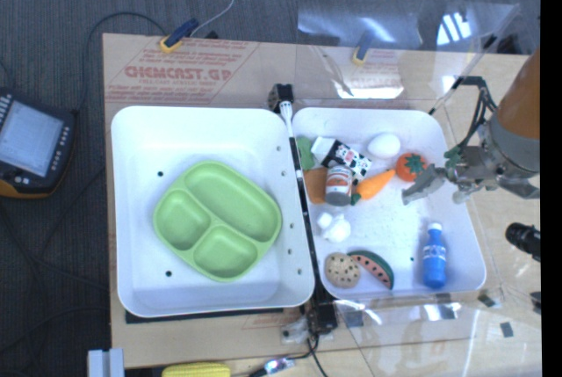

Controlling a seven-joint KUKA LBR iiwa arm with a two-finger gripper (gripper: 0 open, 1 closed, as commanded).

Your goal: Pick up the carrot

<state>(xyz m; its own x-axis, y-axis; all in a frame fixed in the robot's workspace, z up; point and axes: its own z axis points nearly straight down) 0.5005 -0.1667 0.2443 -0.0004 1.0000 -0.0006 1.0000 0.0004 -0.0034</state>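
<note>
One small orange toy carrot [376, 183] lies loose beside the red-lidded jar [338, 184] — ungrasped; the gripper [428, 182] hovers right of that jar, fingers spread, holding nothing.

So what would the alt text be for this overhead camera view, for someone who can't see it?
A robot gripper hovers over the right white bin, near an orange carrot lying among toy foods and a blue bottle. The left bin holds a green divided plate.
</note>
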